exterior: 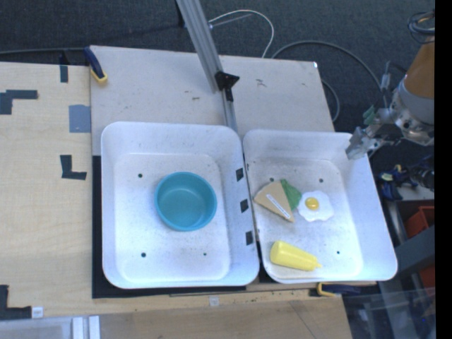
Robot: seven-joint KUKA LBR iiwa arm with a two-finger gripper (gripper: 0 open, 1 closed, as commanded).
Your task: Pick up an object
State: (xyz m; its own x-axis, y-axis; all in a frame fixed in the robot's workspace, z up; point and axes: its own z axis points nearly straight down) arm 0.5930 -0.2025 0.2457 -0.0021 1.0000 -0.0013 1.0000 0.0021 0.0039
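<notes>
The right bin (367, 210) holds a yellow corn piece (293, 256), a sandwich wedge (274, 201) and a fried egg (315, 207). The gripper (357, 145) is poised over that bin's far right corner; its grip state cannot be told. The isolated corn piece is judged best approached squarely from above.

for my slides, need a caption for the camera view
Gripper at right bin corner; fried egg toy, yellow wedge, blue bowl untouched.
</notes>
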